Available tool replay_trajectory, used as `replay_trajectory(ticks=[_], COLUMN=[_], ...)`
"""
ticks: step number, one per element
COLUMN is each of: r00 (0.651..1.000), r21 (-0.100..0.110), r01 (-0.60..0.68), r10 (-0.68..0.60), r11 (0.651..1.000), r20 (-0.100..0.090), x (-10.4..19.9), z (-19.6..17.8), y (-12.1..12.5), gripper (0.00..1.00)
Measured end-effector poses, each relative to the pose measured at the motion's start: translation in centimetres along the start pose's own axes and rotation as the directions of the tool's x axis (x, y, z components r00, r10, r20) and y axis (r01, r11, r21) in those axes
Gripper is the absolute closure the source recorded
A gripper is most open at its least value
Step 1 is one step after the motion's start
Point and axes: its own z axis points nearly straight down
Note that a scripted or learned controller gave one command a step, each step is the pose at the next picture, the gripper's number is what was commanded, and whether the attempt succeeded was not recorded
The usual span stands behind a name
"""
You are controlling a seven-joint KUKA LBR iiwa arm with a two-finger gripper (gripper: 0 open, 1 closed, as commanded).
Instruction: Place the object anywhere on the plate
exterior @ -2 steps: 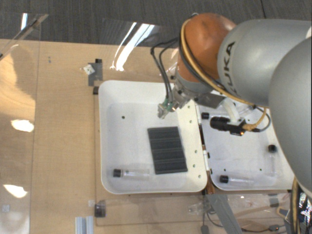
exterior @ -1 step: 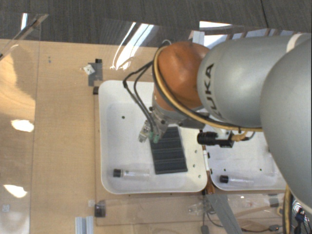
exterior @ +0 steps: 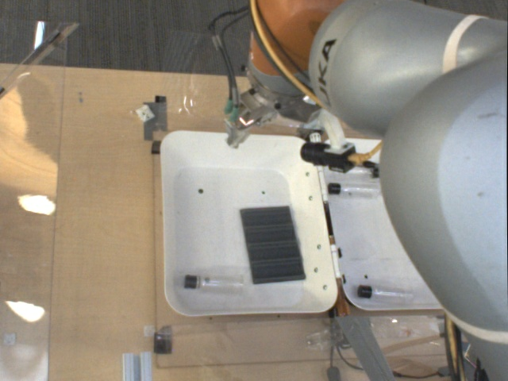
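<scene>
Dark ribbed plate [exterior: 272,244] bare in left bin [exterior: 178,236], capped tube [exterior: 213,281] beside it unplaced; gripper [exterior: 237,136] above far rim, grip indiscernible.

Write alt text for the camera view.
A grey KUKA arm's gripper hovers over the far rim of the left bin, which holds a dark ribbed plate and a clear tube. The right bin holds two more tubes.

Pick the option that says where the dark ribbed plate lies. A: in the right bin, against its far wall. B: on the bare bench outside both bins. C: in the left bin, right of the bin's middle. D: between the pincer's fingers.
C: the dark ribbed plate lies flat on the floor of the left bin, with a clear tube near the bin's front edge.
</scene>
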Motion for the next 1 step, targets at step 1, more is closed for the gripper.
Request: replay_trajectory(ticks=[1], r00=[0.921], r21=[0.003], r01=[-0.39], r10=[0.39], r11=[0.921], r20=[0.001], x=[3.77], z=[2.2], y=[3.72], gripper=[1.0])
